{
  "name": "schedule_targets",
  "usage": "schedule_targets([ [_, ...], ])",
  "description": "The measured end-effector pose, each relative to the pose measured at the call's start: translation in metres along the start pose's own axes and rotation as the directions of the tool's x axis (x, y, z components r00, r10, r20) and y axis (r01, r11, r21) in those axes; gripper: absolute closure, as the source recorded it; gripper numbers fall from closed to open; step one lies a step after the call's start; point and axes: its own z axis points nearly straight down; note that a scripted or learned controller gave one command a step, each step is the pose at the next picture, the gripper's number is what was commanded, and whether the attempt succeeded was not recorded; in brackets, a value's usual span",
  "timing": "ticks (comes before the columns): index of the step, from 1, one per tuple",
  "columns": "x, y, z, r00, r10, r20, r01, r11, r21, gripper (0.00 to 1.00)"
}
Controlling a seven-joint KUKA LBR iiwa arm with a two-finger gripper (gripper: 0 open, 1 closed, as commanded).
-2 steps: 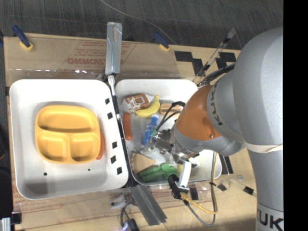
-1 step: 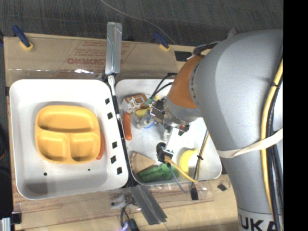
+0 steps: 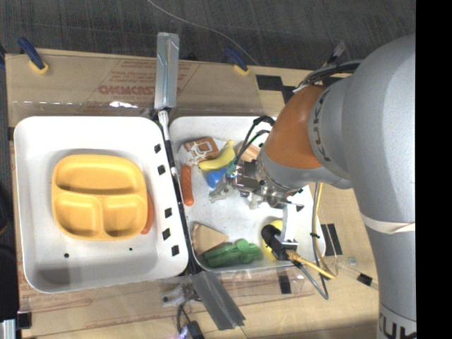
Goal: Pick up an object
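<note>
Claw sits low in right bin, next to blue piece and banana; finger state can't tell. Green toy near front wall. Yellow tray in left bin.

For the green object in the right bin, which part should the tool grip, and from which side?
Probably grip the green object across its narrow middle, coming straight from above. It lies flat and long along the right bin's near wall, so a sideways approach looks blocked.
</note>
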Motion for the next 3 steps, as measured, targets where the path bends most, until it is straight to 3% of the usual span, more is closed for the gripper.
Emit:
schedule_targets([
  [1, -0.05, 0.057, 0.041, 0.949, 0.315, 0.001, -0.315, 0.949, 0.0, 0.0],
  [2, -0.013, 0.097, 0.013, 0.999, 0.05, 0.001, -0.05, 0.999, -0.003, 0.0],
  [3, -0.005, 0.063, 0.051, 0.939, -0.344, 0.001, 0.344, 0.939, 0.001, 0.0],
])
